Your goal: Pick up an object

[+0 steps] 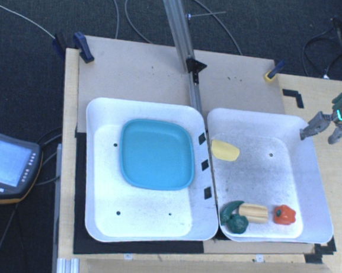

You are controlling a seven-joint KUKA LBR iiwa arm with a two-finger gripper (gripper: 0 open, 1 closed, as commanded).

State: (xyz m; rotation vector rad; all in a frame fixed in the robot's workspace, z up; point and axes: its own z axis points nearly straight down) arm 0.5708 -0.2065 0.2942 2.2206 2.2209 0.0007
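Observation:
The right bin [310, 175] holds a yellow lemon-shaped piece [224, 150] near its upper left. Along its front edge lie a green toy vegetable [234, 216], a tan cylinder [253, 213] and a red pepper-like piece [284, 215]. My gripper [325, 130] hangs at the far right, over the upper right rim of that bin, well away from all the objects. Its two grey fingers are spread apart with nothing between them.
The left bin [99, 174] carries a square blue plate [157, 154]. A metal post [179, 26] slants down to the seam between the bins. Blue and yellow clamps sit on the board's back corners. A teach pendant [4, 167] lies off the bench at left.

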